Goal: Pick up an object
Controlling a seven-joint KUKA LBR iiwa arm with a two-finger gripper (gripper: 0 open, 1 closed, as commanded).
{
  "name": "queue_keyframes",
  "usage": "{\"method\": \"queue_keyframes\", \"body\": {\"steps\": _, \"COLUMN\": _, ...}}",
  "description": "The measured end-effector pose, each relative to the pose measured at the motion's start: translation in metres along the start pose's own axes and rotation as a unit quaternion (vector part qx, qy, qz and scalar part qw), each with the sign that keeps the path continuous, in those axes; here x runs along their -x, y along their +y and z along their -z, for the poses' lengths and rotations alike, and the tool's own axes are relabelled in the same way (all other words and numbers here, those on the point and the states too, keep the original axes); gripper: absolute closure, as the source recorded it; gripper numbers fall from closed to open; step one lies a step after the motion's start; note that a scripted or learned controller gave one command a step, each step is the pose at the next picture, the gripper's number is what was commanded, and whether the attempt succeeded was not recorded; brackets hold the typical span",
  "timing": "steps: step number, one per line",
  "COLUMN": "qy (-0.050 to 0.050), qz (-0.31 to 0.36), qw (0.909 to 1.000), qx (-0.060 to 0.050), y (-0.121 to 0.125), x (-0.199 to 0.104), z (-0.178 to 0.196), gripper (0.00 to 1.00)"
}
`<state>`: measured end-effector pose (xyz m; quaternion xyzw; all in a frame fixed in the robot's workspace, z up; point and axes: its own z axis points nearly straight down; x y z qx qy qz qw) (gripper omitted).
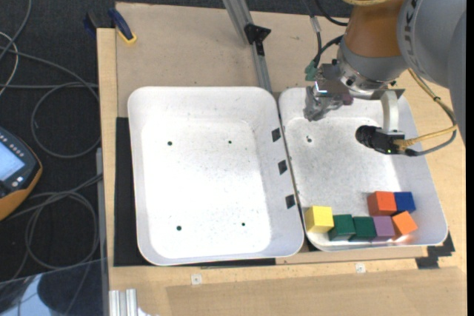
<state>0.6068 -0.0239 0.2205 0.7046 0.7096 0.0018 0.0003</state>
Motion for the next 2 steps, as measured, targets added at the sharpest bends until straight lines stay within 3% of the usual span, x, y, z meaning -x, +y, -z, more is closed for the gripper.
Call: {"method": "queue_keyframes", "body": {"steps": 2, "qy": 0.000, "qz": 0.000, "qw": 1.0000, "qx": -0.001, "y": 0.005, "x": -0.110, "z": 0.027, "gripper": 1.00}}
